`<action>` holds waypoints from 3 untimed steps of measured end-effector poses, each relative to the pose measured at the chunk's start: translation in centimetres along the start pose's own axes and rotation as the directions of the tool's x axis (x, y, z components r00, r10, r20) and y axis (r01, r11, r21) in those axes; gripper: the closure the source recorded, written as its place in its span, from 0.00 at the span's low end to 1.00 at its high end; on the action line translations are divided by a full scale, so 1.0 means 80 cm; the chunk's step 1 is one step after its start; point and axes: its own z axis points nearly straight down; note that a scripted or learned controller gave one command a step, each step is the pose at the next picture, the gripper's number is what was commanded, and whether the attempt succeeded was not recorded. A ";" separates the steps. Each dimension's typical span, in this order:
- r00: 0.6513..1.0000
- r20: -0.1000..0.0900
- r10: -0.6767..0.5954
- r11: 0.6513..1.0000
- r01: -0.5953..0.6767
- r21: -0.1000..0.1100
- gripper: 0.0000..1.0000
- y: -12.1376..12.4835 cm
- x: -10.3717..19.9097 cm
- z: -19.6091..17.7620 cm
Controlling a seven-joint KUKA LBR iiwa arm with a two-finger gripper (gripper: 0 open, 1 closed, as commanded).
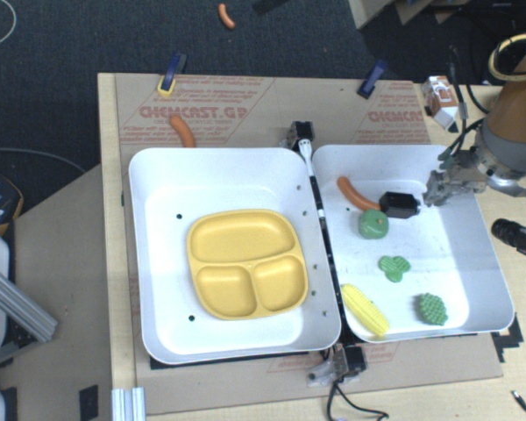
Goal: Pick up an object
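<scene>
The gripper (440, 187), its state unclear, hovers over the right bin (473, 261) near its far wall, beside a black block (399, 204).

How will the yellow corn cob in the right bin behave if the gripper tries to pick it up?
The corn cob looks rounded and elongated, so it may roll when nudged. It looks like a plastic toy, so probably stiff and light. It lies against the right bin's near-left rim, which may hinder a grasp.

The gripper (440, 188) is hanging over the right bin (473, 261), near its far edge. A yellow tray (245, 261) is lying in the left bin (158, 235).
</scene>
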 end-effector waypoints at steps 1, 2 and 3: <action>1.000 0.000 0.000 1.000 0.000 0.001 1.00 0.003 0.003 -0.055; 1.000 -0.001 0.000 1.000 0.000 0.003 1.00 0.005 0.003 -0.083; 1.000 -0.006 -0.003 1.000 0.003 0.010 1.00 -0.011 0.058 -0.089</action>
